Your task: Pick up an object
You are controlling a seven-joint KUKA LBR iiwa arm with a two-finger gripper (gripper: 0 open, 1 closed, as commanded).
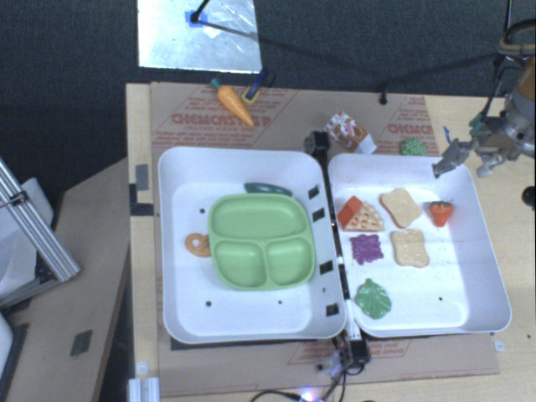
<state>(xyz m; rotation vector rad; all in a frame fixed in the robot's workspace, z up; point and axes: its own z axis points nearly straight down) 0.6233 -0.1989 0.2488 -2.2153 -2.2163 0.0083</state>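
From the camera view above, two white bins sat side by side on the tabletop [142,224]. The left bin [180,174] held a green plate [260,241] with three parts, most likely there to catch food later. A small orange ring [198,244] lay just beside the plate, and a dark green thing [268,189] peeked out behind it.

The right bin [477,300] held the toy food, spread out flat and apart, so each piece was easy to reach. There was a pizza slice [358,216], two pieces of toast [400,207] [409,247], a red strawberry [440,213], a purple bunch [366,248] and a green leaf [373,298].

The gripper [471,159] hung over the far right corner of the right bin, with nothing in it. Its two fingers looked spread apart, ready to go down. The strawberry and the upper toast were the nearest things, so one of them was probably the pick.

A toy carrot [234,104], a little packet [347,131] and a small green piece [412,146] lay outside the bins, likely out of the game.
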